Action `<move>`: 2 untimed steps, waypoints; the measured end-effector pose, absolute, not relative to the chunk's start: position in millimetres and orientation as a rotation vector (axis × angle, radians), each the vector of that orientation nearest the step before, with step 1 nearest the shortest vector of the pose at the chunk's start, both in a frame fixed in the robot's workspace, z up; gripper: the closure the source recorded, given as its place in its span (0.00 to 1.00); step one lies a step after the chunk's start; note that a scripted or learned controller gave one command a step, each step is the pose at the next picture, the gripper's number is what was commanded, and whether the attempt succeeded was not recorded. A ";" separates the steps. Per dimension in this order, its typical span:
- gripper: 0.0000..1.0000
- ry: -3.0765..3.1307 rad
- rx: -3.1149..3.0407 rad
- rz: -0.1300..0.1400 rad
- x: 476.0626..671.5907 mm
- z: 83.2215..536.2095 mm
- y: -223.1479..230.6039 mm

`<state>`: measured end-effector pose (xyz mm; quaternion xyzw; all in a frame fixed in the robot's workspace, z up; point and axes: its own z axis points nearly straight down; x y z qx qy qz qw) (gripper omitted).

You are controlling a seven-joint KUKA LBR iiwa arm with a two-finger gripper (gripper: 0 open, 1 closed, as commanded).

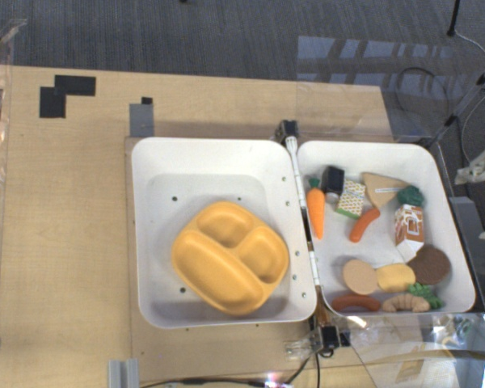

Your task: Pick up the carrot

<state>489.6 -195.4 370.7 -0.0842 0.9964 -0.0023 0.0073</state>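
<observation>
The carrot [315, 212] lies in the right bin [449, 217], hard against that bin's left wall and just beside the rail where the two bins meet. Its long axis runs nearly parallel to that rail, from the far side of the bin toward the near side. The green leafy top sits at the far end, and the narrow orange tip points toward the near edge of the bench [65, 241]. It lies flat on the bin floor with nothing resting on it.

Just beside the green top, to the right, stands a small black block [333, 179]. Next to that is a small patterned square [351, 199], and further right a tan wedge [382, 188] with a green broccoli piece [410, 196] at its corner. A shorter orange-red stick [364, 225] lies tilted to the right of the carrot, near it but apart. A small red and white carton [409, 223] lies toward the bin's right side.

Along the near part of the bin sit a tan disc [359, 276], a yellow lump [395, 277] touching it, and a dark brown disc [428, 264]. At the near wall lie a reddish sausage [355, 302] and a croissant [404, 302].

The left bin [158, 217] holds a yellow divided plate [230, 255], well apart from the carrot.
</observation>
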 end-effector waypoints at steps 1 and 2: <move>0.00 2.950 -1.045 -0.008 498.7 351.8 -205.5; 0.00 2.484 -1.909 -0.007 503.2 331.0 -205.1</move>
